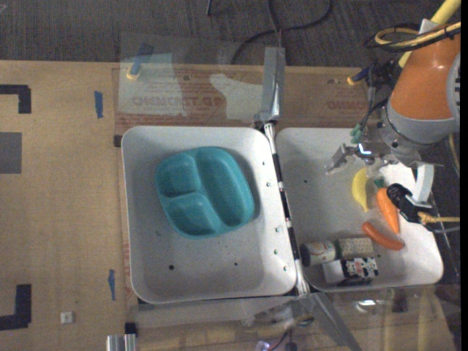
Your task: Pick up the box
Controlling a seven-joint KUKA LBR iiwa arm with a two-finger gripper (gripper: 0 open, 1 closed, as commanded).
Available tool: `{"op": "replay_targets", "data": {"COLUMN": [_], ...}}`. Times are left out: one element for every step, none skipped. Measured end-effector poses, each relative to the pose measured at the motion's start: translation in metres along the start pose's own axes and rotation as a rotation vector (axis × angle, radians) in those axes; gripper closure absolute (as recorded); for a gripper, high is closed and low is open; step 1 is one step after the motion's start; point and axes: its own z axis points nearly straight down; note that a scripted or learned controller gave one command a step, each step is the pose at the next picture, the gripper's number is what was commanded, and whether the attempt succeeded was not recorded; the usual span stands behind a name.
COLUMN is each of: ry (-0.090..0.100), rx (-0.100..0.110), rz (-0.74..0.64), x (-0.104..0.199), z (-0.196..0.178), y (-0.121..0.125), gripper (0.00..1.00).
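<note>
The gripper [349, 154] hangs over the upper part of the right bin [307, 159], near its 12 o'clock side. I cannot tell if it is spread or pressed together, and nothing is seen in its grasp.

The box [357, 247], with a speckled top, lies at the 6 o'clock side of this bin, well apart from the gripper. A small can [319, 252] lies just beside it at 9 o'clock, and a white and black pack [351, 269] touches it at 6 o'clock.

A banana [359, 189] and 2 carrots [387, 210] lie at 3 o'clock in the bin.

The left bin [146, 254] holds a teal plate [205, 192] with 3 compartments.
</note>
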Motion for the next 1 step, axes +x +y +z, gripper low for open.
{"op": "replay_targets", "data": {"ry": [-0.001], "rx": [-0.005], "rz": [-0.375], "x": [0.0149], "z": [0.1125], "y": [-0.0061], "gripper": [0.00]}}
